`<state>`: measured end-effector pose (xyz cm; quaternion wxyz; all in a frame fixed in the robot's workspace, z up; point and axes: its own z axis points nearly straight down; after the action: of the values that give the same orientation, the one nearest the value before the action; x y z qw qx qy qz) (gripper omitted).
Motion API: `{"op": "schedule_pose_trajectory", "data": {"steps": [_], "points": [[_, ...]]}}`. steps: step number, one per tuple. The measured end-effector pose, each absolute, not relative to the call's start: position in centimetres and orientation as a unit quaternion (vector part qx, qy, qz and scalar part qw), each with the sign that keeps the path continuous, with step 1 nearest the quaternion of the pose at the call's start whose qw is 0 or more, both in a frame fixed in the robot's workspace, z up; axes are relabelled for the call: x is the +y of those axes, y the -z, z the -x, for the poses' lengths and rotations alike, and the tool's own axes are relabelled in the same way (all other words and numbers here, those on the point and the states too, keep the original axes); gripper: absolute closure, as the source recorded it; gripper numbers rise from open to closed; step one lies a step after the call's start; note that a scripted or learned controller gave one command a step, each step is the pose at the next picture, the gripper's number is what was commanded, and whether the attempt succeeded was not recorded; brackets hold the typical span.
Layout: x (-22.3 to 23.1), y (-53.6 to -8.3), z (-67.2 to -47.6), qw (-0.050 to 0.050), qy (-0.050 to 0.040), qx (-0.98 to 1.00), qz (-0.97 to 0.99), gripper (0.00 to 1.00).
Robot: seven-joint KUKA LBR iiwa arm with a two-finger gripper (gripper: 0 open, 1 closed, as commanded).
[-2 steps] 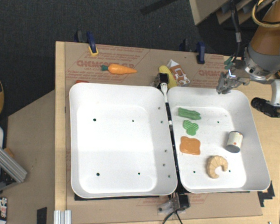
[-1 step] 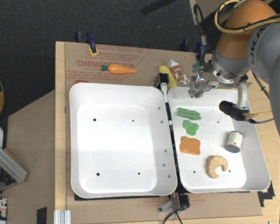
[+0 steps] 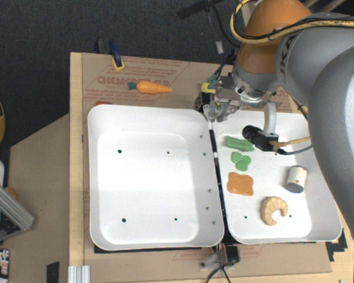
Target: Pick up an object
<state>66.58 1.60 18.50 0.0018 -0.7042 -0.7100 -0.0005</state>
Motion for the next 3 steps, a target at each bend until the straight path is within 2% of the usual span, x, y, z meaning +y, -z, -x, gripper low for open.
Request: {"op": "schedule_pose_trajectory", "data": {"steps": [2, 3], "points": [[16.4, -19.0, -66.6, 0.000, 0.0023, -0.710, 0.705, 1.00], [22.8, -21.0, -66.6, -0.001, 0.0022, -0.709, 0.706, 1.00]]}}
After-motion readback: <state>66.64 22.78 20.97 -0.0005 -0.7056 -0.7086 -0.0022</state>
